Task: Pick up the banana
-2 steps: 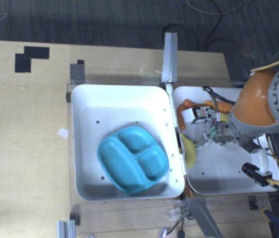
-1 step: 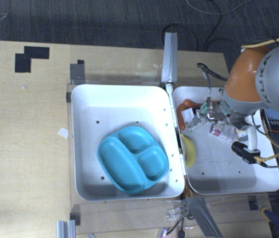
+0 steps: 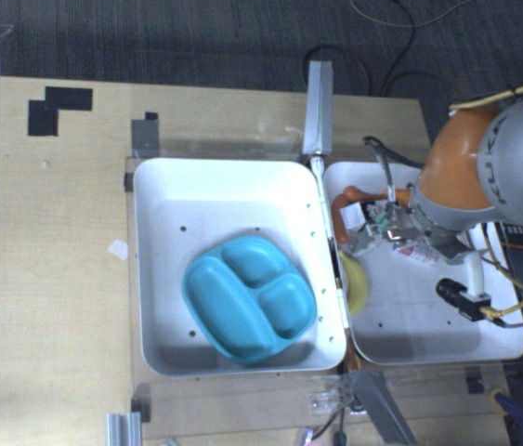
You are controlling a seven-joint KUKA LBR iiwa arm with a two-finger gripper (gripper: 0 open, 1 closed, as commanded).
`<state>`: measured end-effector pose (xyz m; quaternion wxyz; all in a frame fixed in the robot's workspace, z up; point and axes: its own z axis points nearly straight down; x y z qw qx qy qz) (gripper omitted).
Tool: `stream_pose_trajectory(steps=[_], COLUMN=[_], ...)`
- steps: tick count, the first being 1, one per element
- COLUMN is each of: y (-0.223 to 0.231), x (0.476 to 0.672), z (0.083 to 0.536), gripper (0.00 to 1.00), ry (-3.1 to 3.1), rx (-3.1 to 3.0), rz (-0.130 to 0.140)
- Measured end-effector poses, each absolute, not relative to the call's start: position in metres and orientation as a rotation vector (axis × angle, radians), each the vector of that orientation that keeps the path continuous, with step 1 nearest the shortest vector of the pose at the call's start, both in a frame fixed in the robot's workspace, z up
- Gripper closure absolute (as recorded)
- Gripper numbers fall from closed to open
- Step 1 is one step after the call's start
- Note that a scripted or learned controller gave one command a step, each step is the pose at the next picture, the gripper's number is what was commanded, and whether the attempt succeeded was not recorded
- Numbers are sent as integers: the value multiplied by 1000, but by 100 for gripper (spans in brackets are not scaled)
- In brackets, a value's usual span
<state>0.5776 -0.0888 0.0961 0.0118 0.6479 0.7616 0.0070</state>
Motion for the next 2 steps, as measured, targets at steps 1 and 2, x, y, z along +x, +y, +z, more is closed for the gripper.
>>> stream_pose_trajectory(steps=[1,2], y=[-89,-93], x=[578,559], z=[96,96], gripper=[0,0], ry=[2375,2422], rx=[2020,1955], rz=[22,27])
